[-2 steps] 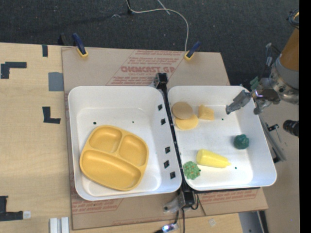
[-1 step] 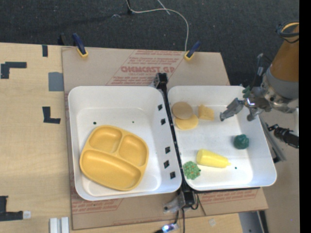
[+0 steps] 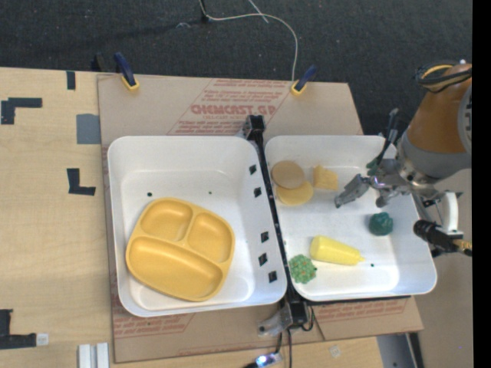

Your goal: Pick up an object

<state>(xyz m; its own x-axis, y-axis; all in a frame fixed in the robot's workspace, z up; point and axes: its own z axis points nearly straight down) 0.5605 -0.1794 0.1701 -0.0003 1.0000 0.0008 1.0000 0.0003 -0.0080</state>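
Well, the gripper (image 3: 367, 192) hangs spread and empty; drop straight so the green ball (image 3: 381, 223) sits between the fingers.

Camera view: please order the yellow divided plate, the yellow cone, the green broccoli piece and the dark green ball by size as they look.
1. yellow divided plate
2. yellow cone
3. green broccoli piece
4. dark green ball, looks only slightly smaller than the broccoli

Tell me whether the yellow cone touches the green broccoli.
Apart. The camera view shows a strip of white bin floor between the yellow cone and the green broccoli.
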